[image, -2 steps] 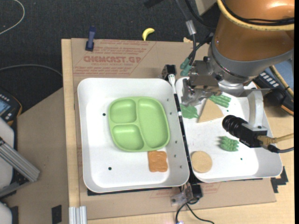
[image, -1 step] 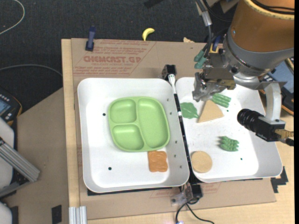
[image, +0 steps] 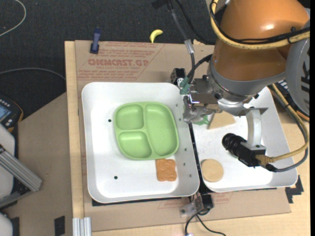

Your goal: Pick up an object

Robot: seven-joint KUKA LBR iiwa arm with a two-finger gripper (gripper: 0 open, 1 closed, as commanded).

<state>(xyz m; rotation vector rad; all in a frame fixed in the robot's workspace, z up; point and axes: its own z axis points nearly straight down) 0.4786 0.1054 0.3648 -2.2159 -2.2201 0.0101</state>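
Note:
A green divided plate [image: 146,130] lies in the middle of the left bin [image: 98,102]. Just below the plate's lower right corner sits a small orange waffle-like piece [image: 166,170]. In the right bin [image: 275,176] a round tan cookie [image: 212,170] rests near the front left corner. Further back lies a tan flat slice [image: 222,120], partly covered by the arm. My gripper [image: 197,113] hangs low over the left edge of the right bin, beside the wall between the bins and just left of the slice. The wrist hides its tips.
The big orange and grey arm body [image: 251,38] covers the back of the right bin. A black cylinder [image: 239,149] with a cable juts from the wrist over that bin. On the cardboard behind lie a blue clip [image: 95,41] and a small yellow object [image: 156,34].

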